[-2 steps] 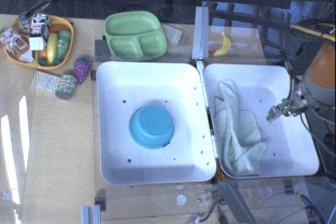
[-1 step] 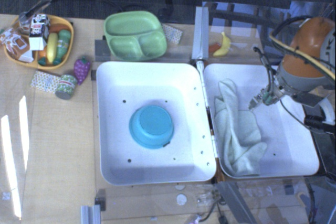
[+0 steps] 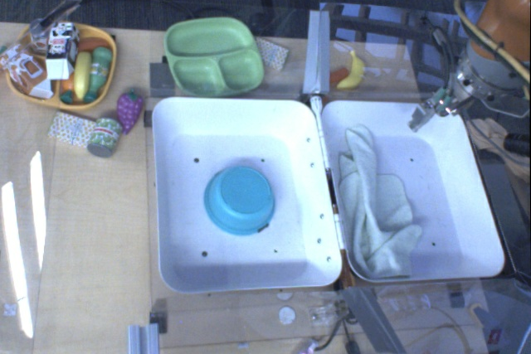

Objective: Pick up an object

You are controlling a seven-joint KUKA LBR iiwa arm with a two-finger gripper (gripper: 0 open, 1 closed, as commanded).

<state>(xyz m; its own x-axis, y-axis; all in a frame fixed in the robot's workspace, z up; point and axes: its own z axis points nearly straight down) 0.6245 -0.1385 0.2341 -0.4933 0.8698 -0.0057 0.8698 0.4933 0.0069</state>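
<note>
I am looking at the cloth (image 3: 375, 203) lying crumpled along the left side of the right bin (image 3: 465, 203), bunched thickest toward the near edge, and the blue bowl (image 3: 241, 199) sitting upside down near the middle of the left bin (image 3: 178, 178). I am worrying that a grab at the cloth is going to catch only a loose fold and let it slide out, and that the bowl's smooth domed back is going to give the fingers nothing to bite on. Farther back, the gripper (image 3: 423, 116) is hanging over the far right corner of the right bin, well apart from the cloth, with nothing between its fingers; I cannot tell how far they are parted. The arm (image 3: 498, 37) is reaching in from the right, wrist angled down and toward the left. Beyond the bins, a green tray (image 3: 214, 55) is sitting on the bench.
</note>
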